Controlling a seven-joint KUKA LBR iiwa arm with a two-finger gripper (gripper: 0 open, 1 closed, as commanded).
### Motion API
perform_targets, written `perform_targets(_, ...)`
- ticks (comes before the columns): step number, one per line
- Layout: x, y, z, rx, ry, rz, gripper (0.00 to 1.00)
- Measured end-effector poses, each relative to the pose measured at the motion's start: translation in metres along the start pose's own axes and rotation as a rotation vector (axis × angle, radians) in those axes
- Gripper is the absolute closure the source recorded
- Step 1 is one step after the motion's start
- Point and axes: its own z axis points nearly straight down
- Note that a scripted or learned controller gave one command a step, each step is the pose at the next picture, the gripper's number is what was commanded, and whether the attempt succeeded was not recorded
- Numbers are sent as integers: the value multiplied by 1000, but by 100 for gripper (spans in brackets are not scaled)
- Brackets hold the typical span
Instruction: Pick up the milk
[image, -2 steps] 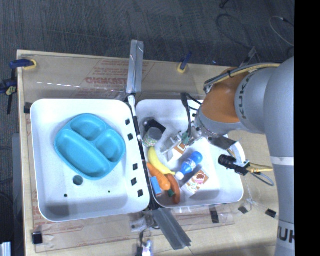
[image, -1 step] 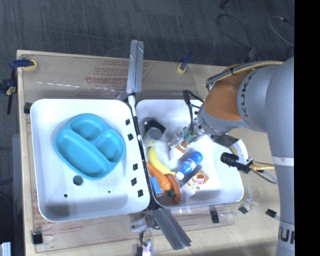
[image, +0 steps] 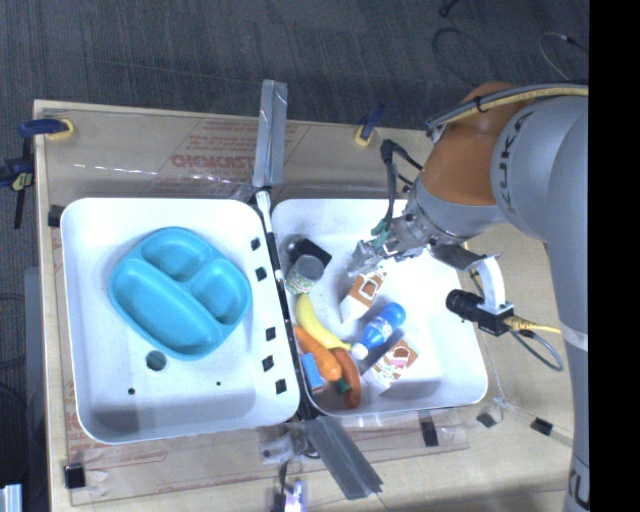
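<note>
Right bin (image: 455, 372) | milk (image: 380, 326) lying flat | long axis diagonal, cap lower-left

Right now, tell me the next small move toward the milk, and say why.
Probably a short, careful descent with a slight shift toward the bin's middle. The gripper hovers over the right bin, just above the upper milk carton, with nothing visibly held. The blue bottle and a second carton lie close below, and the banana to the left, so wide motion risks knocking them.
</note>
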Motion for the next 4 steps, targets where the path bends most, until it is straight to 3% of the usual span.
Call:
perform_targets(1, 0, 0, 0, 0, 0, 0, 0)
perform_targets(2, -27, -11, 87, -7, -2, 69, 0)
perform_targets(3, -28, -10, 80, -2, -2, 66, 100)
perform_targets(4, -28, -11, 80, -2, -2, 65, 0)
